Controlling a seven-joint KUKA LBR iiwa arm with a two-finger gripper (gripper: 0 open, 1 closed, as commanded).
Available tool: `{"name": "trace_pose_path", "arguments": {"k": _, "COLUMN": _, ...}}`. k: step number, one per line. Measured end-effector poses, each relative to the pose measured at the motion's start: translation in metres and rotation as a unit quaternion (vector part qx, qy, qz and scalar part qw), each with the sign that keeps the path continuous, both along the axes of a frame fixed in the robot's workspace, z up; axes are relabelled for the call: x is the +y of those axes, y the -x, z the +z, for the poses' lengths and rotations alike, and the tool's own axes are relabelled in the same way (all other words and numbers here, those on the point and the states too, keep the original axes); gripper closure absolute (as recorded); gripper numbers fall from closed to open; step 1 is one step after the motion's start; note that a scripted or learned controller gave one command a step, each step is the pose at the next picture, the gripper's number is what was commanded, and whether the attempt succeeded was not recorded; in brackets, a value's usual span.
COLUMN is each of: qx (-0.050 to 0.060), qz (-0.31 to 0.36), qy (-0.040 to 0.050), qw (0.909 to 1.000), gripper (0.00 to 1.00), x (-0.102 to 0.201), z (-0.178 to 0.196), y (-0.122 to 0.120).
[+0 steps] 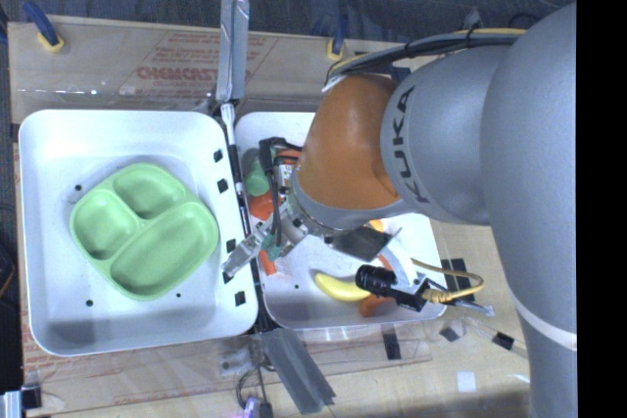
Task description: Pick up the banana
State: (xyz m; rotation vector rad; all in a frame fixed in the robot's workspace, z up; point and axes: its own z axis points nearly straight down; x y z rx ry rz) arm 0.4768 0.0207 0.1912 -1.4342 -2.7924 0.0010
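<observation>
The banana (338, 287) lies near the front edge of the right bin (294, 313), partly hidden under a black cylindrical part (377, 280) and a yellow cable (460, 287) on the arm. The arm (411, 152) leans in from the right, its orange band (343, 147) over the middle of this bin. The hand (257, 245) sits low at the divider between the two bins, beside a green object (257, 181) and an orange one (263, 207), apart from the banana. Whether it is clenched or released cannot be told from this angle, and nothing is visibly held. The left bin (49, 210) carries a green sectioned plate (145, 230). The likely risks: the hand closing on the neighbouring clutter or the bin wall instead of the fruit, or the overhanging cable nudging the banana aside.
</observation>
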Motion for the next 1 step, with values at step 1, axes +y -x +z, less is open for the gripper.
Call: {"name": "trace_pose_path", "arguments": {"k": 1, "qx": 0.0, "qz": 0.213, "qy": -0.0004, "qw": 0.977, "gripper": 0.0, "x": -0.0361, "z": 0.0, "y": 0.0001}}
